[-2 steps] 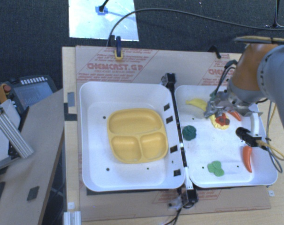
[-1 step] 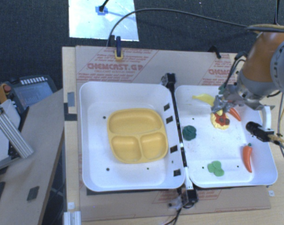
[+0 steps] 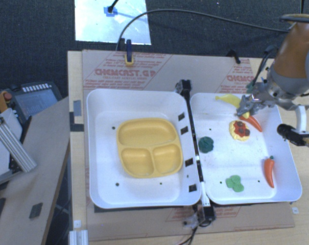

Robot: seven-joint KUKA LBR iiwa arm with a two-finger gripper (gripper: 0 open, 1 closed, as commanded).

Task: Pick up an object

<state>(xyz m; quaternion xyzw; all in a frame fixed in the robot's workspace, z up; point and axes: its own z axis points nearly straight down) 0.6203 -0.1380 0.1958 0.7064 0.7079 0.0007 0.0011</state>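
— So which step is running?
— Reaching: the gripper [image 3: 244,111] is hanging low over the right bin [image 3: 284,188], just above a small carrot [image 3: 253,122] and beside the round pizza toy [image 3: 240,130].
— Is it gripping anything?
— I cannot tell; the fingers are blurring into the clutter there.
— And next?
— I'd say it is needing a straight descent onto that slim, smooth plastic carrot, closing across its narrow body.

Grey arm (orange band) reaching from right, end effector [image 3: 245,109] lowered
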